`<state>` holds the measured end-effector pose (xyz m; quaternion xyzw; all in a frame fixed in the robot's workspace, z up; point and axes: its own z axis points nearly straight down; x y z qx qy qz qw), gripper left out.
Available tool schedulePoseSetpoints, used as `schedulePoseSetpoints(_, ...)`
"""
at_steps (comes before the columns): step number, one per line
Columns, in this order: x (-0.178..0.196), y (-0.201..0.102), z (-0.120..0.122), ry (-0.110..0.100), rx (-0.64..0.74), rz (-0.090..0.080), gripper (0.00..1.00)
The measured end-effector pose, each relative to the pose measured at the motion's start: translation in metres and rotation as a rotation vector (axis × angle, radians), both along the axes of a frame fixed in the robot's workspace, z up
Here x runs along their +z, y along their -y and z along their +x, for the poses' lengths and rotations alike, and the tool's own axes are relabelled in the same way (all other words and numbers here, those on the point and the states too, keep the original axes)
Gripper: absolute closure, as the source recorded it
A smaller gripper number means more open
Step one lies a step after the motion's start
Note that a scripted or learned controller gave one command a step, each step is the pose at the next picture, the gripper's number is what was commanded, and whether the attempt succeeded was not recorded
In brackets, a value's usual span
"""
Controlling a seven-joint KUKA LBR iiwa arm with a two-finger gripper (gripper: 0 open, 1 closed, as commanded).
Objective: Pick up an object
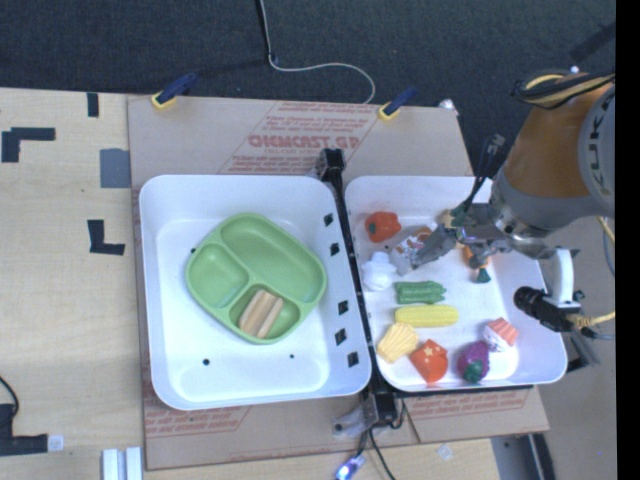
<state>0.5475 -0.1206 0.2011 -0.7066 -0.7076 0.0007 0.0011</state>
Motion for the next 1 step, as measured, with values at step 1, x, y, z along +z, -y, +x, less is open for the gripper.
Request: schedulePoseSetpoints(1, 0.0977, -0.0894, -0.0602, 0.007, 0.009, 0.003, 0.00)
